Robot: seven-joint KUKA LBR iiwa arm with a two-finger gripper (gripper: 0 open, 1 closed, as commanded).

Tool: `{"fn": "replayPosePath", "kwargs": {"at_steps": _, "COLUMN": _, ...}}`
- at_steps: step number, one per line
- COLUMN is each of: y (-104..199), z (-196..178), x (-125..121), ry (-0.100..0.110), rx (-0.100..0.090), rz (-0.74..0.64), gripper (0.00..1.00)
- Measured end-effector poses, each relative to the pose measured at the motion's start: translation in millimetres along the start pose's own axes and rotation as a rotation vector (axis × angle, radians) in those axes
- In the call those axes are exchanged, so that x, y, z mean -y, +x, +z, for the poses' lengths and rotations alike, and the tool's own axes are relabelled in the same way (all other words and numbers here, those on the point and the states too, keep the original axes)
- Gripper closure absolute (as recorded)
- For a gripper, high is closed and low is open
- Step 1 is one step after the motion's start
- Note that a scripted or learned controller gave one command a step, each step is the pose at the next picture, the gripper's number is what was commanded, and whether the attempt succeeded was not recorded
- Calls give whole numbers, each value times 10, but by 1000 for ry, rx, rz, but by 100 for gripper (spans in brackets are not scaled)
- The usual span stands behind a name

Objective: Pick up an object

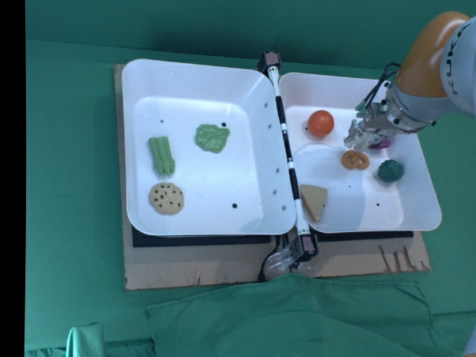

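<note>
Green cloth: you see it covering the bench (74, 162) on every side of a cardboard sheet (186, 274) that carries both bins.
Left bin (141, 73): you have three things here, well apart. A green bundle like asparagus (161, 155) lies near the left wall, a lettuce leaf (211, 137) sits toward the middle, and a chocolate-chip cookie (166, 198) rests by the near left corner.
Right bin (416, 207): your likely targets are here. An orange-red tomato (320, 123) sits near the far left corner. A small orange pretzel (355, 159) lies around the middle. A dark green broccoli piece (390, 170) is near the right wall. A tan wedge like a sandwich slice (314, 201) rests in the near left corner. Something purple (381, 143) peeks out just behind the gripper.
Arm (439, 50): you see it reach in over the right bin's far right corner.
Gripper (358, 138): it hangs just above the pretzel, between the tomato and the broccoli.
Jaws: you cannot tell from this angle whether they stand apart or together, and nothing visibly sits between them.
</note>
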State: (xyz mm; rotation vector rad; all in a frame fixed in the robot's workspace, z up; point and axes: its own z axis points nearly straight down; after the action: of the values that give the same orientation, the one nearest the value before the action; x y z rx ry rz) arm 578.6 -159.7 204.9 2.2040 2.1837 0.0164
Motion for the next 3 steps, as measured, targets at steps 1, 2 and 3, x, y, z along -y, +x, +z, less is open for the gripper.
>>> {"fn": "replayPosePath", "kwargs": {"at_steps": 1, "y": 46, "z": -604, "x": 22, "ry": 24, "rx": -17, "rz": -7, "gripper": 100}}
{"fn": "replayPosePath", "kwargs": {"at_steps": 2, "y": 98, "z": -1158, "x": -84, "ry": 24, "rx": -17, "rz": -8, "gripper": 100}}
{"fn": "replayPosePath", "kwargs": {"at_steps": 3, "y": 75, "z": -1721, "x": -113, "ry": 24, "rx": -17, "rz": -7, "gripper": 100}}
